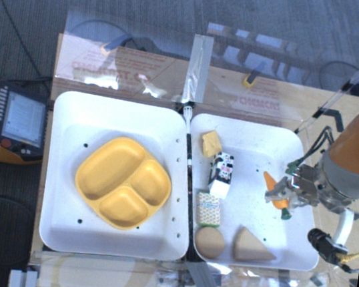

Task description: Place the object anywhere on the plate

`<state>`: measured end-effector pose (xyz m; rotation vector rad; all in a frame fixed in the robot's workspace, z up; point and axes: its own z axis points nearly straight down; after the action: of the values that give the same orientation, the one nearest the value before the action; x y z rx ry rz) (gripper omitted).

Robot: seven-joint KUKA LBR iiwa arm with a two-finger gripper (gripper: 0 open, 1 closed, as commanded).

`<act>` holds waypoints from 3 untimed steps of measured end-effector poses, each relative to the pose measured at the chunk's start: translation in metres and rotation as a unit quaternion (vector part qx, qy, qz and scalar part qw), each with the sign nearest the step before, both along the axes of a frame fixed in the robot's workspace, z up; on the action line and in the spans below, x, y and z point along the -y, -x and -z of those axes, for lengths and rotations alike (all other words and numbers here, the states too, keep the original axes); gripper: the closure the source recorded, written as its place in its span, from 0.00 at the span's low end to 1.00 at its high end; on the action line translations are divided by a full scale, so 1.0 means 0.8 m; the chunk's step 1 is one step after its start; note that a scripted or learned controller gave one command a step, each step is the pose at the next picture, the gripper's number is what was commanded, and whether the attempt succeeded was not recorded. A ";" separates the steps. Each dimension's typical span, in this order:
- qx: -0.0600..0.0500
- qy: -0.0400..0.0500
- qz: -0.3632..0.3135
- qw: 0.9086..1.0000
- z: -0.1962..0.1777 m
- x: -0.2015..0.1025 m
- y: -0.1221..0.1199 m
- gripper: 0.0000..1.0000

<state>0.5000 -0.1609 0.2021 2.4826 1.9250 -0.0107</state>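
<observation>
Two white bins sit side by side. The left bin (53,173) holds a yellow sectioned plate (123,181). The right bin (262,135) holds the arm (357,154), which enters from the right and ends in the gripper (280,197) near the bin's right wall. An orange carrot-shaped object (271,184) lies pinched between the fingers, its tip pointing up-left. Well apart to the left lie a tan cone (249,246), a brown round loaf (210,241), a black-and-white carton (222,173), a patterned packet (209,209) and a yellow block (211,143).
</observation>
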 end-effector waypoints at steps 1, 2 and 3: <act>0.000 -0.002 -0.052 0.999 0.027 -0.108 -0.006 1.00; 0.000 -0.003 -0.245 0.969 0.026 -0.202 -0.008 1.00; 0.000 -0.003 -0.245 0.970 0.026 -0.202 -0.008 0.00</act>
<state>0.5067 0.0006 0.1809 1.9379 2.4773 -0.0050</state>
